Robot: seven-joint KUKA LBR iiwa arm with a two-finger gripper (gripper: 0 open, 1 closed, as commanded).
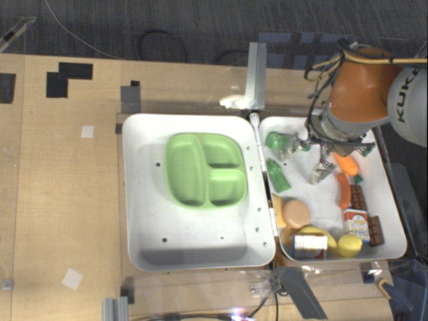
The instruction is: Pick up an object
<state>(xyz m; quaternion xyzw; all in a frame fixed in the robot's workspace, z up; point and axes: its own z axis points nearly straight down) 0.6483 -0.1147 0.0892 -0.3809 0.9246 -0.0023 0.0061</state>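
The claw [324, 168] is being held open and empty inside the right bin [394, 212], its fingers spread above bare floor. An orange carrot [347, 164] is lying just beside it; a green packet [277, 177] is resting near the bin's left wall.

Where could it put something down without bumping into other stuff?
The left bin has bare floor all round the green tray, widest along its near edge. In the right bin, one small bare patch lies between the gripper, green packet and sausage. Its near end is crowded with food.
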